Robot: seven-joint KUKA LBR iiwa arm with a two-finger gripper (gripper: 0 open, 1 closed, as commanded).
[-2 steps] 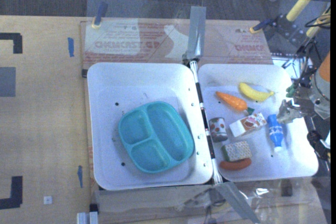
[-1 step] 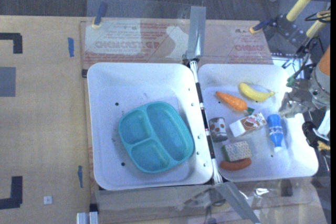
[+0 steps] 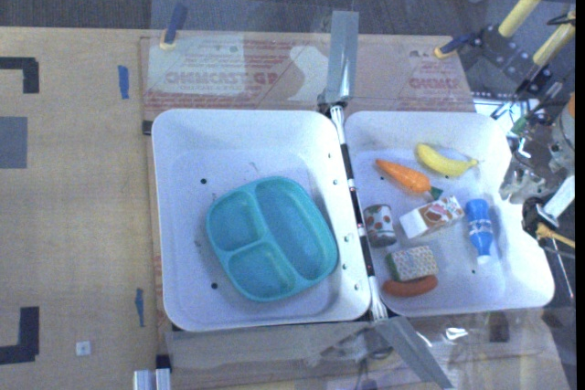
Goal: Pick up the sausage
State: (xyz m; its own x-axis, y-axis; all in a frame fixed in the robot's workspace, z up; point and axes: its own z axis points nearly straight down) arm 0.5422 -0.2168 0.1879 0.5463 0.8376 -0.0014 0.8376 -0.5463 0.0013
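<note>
Reddish-brown and short, the sausage [image 3: 409, 287] lies flat near the front edge of the right bin [image 3: 526, 283], just below a small speckled green block [image 3: 413, 263] that sits touching or almost touching it. In the camera view, the rest of that bin holds a banana [image 3: 445, 160], a carrot [image 3: 403, 175], a small can [image 3: 379, 225], a red-and-white carton [image 3: 431, 216] and a blue-capped bottle [image 3: 479, 229], all further back than the sausage. The left bin [image 3: 183, 142] bears a teal divided plate [image 3: 270, 237], well apart from the job.

At the right edge of the same view, the gripper [image 3: 528, 169] hangs by the bin's far-right wall, well apart from the sausage; whether it is released or clenched I cannot tell (the wrist is a blur of metal and cable there).

The step in hand looks like the approach, with nothing yet grasped. To do it well, I judge the arm should cross above the bottle and carton, not through them, and come down over the sausage's middle with the closing direction set across its short width. The green block crowds one side and the bin's front wall is near the other, so the descent wants to be straight and centred, lest it nudge the sausage away or catch the block instead.
</note>
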